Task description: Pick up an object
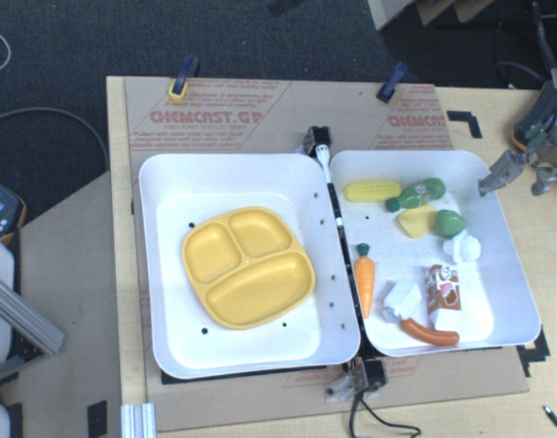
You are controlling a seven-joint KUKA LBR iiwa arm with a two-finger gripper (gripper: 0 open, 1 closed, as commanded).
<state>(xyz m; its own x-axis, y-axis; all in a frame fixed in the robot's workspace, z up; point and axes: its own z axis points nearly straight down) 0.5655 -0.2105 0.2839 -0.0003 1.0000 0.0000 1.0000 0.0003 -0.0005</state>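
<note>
A: Where is the gripper (pixel 520 173)?

B: At the right edge, just past the far right corner of the right bin (pixel 511 254). Its two fingers are spread apart with nothing between them.

A: And the things to pick?

B: All in the right bin. A corn cob (pixel 372 191) lies at the far left, with a green bottle (pixel 419 192) just right of it. Nearer sit a yellow wedge (pixel 415 222) and a green ball (pixel 448 221), touching or nearly so. A white lump (pixel 462 247) lies just near of the ball.

A: Closer to us?

B: A carrot (pixel 364 277) lies by the left wall, leafy end pointing far. A brown carton (pixel 444 286) lies right of it, a white piece (pixel 400 297) between them, and a sausage (pixel 430 334) at the near rim.

A: The left bin (pixel 160 245)?

B: It holds a yellow tray (pixel 248 265) with three compartments, set at a slant.
</note>
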